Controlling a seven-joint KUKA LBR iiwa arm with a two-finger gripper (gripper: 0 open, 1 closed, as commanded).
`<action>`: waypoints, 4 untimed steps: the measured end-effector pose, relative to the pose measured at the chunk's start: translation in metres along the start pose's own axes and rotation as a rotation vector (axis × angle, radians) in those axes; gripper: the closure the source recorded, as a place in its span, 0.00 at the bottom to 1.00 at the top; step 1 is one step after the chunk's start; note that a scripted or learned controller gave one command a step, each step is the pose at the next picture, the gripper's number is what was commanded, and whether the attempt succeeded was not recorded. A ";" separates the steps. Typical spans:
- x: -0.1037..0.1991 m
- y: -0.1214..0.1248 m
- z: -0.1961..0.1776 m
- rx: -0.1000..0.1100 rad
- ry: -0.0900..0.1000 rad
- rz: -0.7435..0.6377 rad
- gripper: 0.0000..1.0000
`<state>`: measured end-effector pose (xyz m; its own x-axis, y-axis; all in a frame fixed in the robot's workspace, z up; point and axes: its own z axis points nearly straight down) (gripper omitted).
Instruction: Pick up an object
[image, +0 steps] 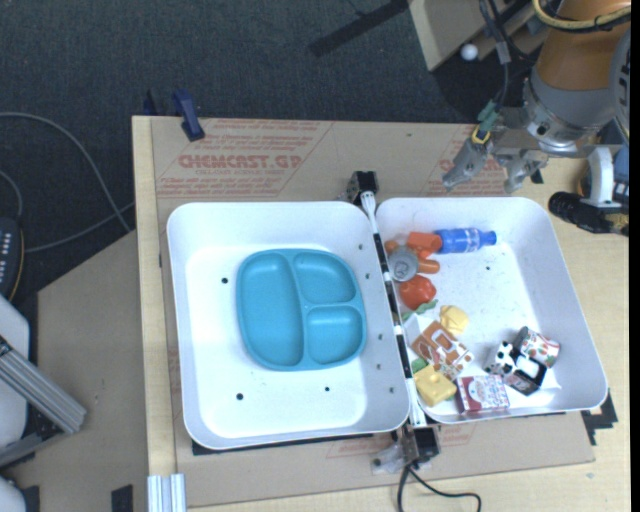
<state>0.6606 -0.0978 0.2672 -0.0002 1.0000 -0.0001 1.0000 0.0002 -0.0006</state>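
Observation:
My gripper (492, 172) hangs above the far edge of the right bin (560, 270), open, with nothing between its two fingers. Below it in that bin lie a blue bottle (464, 239), an orange carrot-like piece (423, 243), a grey round piece (403, 266) and a red piece (417, 292). Nearer the front lie a yellow piece (453, 319), a small orange and white box (441, 346), a yellow block (433, 384), a red and white packet (484, 393) and a black and white toy cow (518, 361).
The left bin (200, 300) holds a blue divided plate (300, 307). A blue clamp (186, 115) sits at the bench's far left corner. A black clip (363, 184) joins the bins at the back.

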 end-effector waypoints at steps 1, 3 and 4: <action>0.020 -0.018 0.084 0.002 0.001 -0.001 0.00; 0.004 -0.016 0.167 -0.007 0.002 0.002 1.00; 0.043 -0.093 0.082 0.001 0.002 -0.001 1.00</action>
